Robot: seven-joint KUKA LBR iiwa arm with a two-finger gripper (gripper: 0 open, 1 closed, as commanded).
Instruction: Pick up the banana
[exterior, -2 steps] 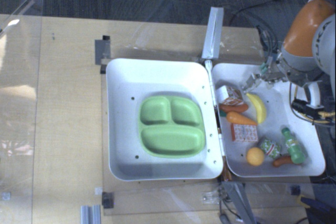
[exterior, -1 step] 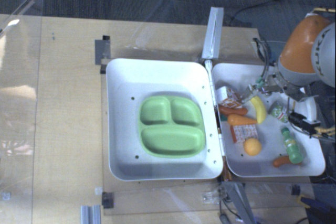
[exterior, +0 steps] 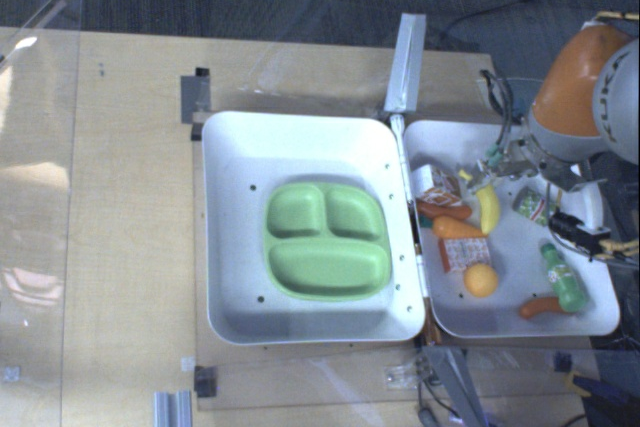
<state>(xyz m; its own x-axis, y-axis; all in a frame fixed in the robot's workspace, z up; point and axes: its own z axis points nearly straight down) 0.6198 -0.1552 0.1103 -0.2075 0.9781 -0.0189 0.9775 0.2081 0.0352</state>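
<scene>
The yellow banana (exterior: 487,211) lies in the right white bin (exterior: 600,320), near the middle of its far half, pointing roughly front to back. An orange carrot (exterior: 459,227) lies against its near end. My gripper (exterior: 503,163) hangs over the bin's far part, just beyond the banana's far tip and slightly to the right. Nothing shows held in it. The grey arm with its orange band (exterior: 575,95) comes in from the upper right.
The right bin also holds a brown sausage (exterior: 443,210), a red packet (exterior: 463,255), an orange (exterior: 481,280), a green bottle (exterior: 565,281), a small can (exterior: 529,205) and an orange-red piece (exterior: 541,307). The left bin (exterior: 230,215) holds a green compartment tray (exterior: 327,238).
</scene>
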